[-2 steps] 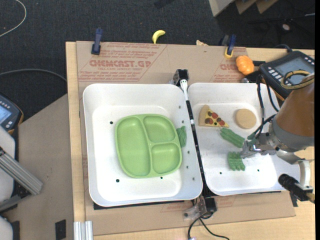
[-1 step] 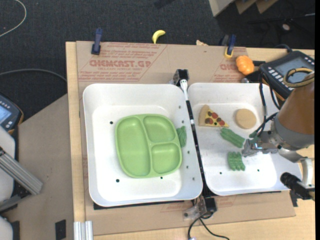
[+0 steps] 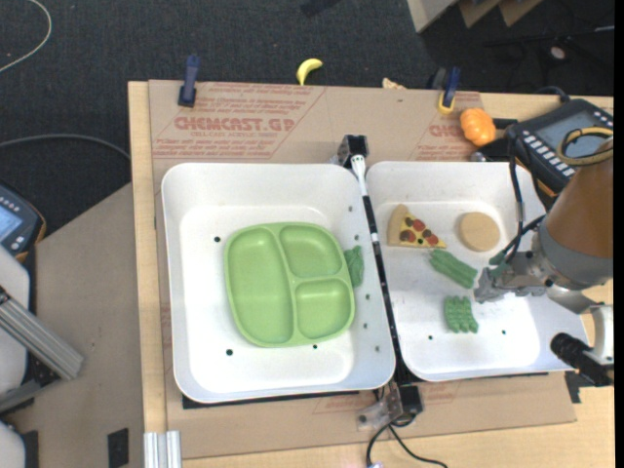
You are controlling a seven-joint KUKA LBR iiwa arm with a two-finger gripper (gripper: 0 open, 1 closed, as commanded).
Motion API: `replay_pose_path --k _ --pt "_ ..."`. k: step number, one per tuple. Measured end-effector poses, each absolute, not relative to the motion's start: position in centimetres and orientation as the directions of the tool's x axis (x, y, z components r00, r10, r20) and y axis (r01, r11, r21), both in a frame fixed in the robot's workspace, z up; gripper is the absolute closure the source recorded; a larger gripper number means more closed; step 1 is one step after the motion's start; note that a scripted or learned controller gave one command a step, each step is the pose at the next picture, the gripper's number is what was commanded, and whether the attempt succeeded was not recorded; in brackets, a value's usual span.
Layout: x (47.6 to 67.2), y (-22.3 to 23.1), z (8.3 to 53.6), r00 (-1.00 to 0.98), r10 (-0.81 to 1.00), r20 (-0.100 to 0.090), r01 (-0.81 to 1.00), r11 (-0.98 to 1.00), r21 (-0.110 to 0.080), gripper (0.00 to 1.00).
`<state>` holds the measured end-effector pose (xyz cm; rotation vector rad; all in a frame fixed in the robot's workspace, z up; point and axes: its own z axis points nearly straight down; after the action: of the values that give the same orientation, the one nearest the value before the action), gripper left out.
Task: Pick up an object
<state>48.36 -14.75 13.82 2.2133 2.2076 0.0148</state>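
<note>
The right bin (image 3: pixel 517 354) holds a toy pizza slice (image 3: pixel 414 230), a round tan biscuit (image 3: pixel 479 230), a long green piece (image 3: pixel 451 267) and a ridged green piece (image 3: pixel 460 314). My gripper (image 3: pixel 485 286) hangs low over this bin, at the right end of the long green piece and just above and to the right of the ridged one. Nothing is visibly lifted. The grey arm with its orange band (image 3: pixel 585 227) comes in from the right.
In the left bin (image 3: pixel 195 349) lies a green divided plate (image 3: pixel 288 283) with a small green item (image 3: pixel 353 264) at its right edge. Outside the bins are an orange toy (image 3: pixel 477 125), a yellow banana (image 3: pixel 309 68) and two blue clamps (image 3: pixel 188 79).
</note>
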Motion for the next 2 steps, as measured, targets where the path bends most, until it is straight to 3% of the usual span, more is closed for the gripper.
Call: replay_pose_path --k 2 --pt "48.45 -14.77 15.79 0.003 1.000 -0.006 1.000 -0.003 0.022 1.00"
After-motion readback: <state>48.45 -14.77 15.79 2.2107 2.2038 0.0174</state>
